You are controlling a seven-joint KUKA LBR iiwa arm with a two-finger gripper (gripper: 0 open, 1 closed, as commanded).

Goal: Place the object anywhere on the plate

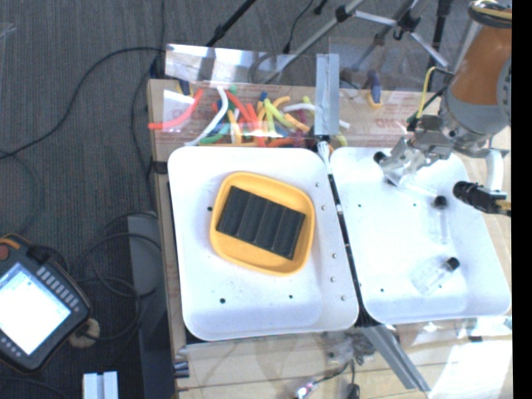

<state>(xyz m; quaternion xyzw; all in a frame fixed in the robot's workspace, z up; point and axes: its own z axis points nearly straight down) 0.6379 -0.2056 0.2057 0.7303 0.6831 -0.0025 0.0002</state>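
A yellow plate [219, 243] lies in the left bin [249, 306], and a dark ribbed block [260, 219] rests flat on it. In the right bin [386, 248] lie two small clear vials with black caps: one [440, 219] near the middle right, the other [432, 274] nearer the front. My gripper [397, 168] hangs over the far left corner of the right bin, apart from both vials. I see nothing between its tips.
Behind the bins, a heap of coloured cables [249, 116] lies along the bench's back edge. A metal post [327, 98] stands between the bins at the back. A teach pendant [29, 306] lies on the floor to the left.
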